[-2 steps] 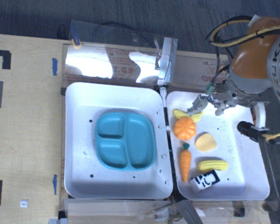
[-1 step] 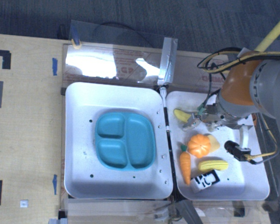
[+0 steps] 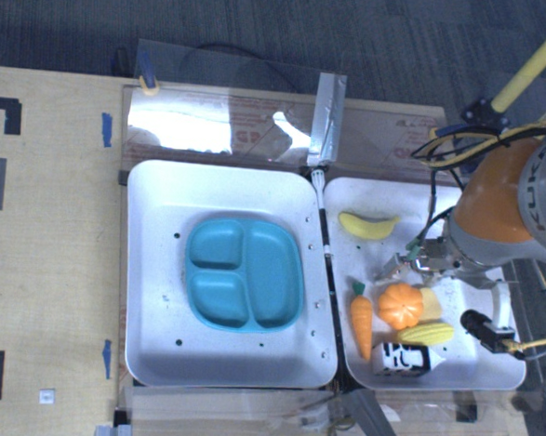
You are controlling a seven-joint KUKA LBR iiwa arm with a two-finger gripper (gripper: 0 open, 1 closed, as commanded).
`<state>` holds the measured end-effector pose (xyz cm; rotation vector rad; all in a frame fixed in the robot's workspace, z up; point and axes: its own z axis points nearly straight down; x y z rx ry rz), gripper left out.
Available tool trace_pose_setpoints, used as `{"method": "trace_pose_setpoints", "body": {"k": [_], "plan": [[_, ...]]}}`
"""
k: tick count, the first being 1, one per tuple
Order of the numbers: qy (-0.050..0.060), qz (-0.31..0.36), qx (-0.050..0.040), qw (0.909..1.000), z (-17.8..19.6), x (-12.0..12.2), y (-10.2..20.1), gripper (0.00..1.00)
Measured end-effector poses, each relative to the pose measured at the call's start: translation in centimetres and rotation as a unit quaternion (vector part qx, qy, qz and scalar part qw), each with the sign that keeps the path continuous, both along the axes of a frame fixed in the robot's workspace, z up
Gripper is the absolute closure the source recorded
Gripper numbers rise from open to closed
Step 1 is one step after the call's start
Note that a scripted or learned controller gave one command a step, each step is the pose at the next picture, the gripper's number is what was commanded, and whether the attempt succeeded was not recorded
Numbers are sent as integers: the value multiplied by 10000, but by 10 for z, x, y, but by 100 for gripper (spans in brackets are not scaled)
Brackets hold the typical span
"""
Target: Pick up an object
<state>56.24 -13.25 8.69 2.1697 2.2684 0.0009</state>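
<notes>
Hovering gripper (image 3: 417,262) over right bin (image 3: 500,368) | finger spread: cannot tell | orange (image 3: 400,306) just below, crowded by carrot (image 3: 361,326) and corn (image 3: 423,334) | risk: round fruit slipping, neighbours snagging.

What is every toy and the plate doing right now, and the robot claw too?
Blue plate: flat in the left bin, nothing on it.
Banana: lying at the back of the right bin, apart from the rest.
Carrot: lying beside the orange.
Orange: sitting in the middle, not gripped.
Corn: lying in front of the orange.
Black-and-white toy: lying at the front.
Claw: just above the orange.
</notes>
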Motion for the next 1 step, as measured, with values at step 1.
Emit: {"method": "trace_pose_setpoints", "body": {"k": [1], "plan": [[-17, 1086, -6, 9941, 52, 15, 3, 0]]}}
